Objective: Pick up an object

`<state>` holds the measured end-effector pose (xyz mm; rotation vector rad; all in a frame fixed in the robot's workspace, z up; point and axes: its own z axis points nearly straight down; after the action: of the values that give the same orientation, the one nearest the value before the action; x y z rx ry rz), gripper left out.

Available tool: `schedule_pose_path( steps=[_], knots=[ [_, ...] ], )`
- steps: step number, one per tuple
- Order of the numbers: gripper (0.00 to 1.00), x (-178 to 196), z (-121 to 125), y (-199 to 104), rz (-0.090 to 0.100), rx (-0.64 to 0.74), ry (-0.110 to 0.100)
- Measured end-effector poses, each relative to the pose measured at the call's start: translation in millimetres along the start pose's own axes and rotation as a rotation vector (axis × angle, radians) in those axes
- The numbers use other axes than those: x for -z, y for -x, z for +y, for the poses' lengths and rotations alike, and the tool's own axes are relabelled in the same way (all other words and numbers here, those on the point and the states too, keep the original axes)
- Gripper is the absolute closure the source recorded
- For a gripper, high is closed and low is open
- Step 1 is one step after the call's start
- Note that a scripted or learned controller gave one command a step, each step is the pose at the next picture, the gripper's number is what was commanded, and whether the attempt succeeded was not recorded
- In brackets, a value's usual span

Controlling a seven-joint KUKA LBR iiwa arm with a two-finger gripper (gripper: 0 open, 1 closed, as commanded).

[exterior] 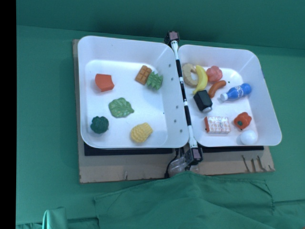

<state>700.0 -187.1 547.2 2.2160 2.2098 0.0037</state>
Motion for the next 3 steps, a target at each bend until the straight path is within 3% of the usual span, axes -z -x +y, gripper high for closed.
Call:
schedule_pose_path(
  steps=[1,2,3],
  knots=[
    [1.0,10,0,1,-0.002,-0.003,-0.002],
    [0.0,9,0,1,-0.002,-0.003,-0.003],
    [0.0,22,0,0,0.002,-0.001,-0.005]
  ],
)
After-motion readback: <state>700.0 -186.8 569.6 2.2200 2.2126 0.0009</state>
